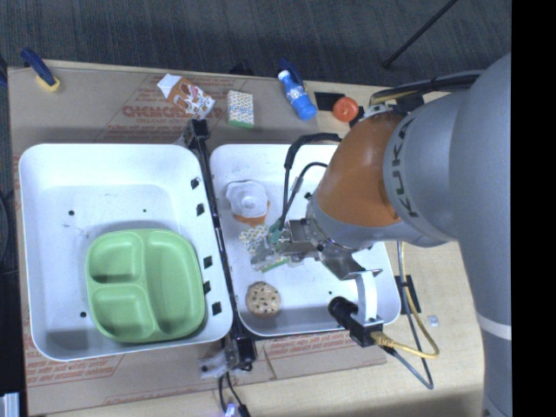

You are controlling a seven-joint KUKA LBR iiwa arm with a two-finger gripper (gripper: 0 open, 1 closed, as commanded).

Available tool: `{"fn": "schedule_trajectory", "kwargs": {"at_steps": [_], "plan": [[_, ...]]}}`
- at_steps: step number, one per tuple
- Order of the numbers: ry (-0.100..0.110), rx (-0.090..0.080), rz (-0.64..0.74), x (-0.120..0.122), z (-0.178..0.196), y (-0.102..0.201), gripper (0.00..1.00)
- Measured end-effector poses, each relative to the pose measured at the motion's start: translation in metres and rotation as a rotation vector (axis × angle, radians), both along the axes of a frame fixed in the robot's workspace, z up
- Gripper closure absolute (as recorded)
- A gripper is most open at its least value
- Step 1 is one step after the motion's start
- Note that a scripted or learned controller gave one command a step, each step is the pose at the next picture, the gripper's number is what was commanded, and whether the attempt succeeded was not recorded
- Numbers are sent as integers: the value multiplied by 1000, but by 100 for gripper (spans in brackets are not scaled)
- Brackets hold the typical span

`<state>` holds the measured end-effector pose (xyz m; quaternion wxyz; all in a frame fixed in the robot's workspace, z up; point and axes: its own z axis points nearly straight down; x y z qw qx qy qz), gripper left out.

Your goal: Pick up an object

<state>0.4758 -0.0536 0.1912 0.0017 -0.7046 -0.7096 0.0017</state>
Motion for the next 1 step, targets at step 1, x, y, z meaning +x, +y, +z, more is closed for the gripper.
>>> {"fn": "schedule_trajectory", "kwargs": {"at_steps": [1], "plan": [[-2,0,-3,0,14,-37,100]]}}
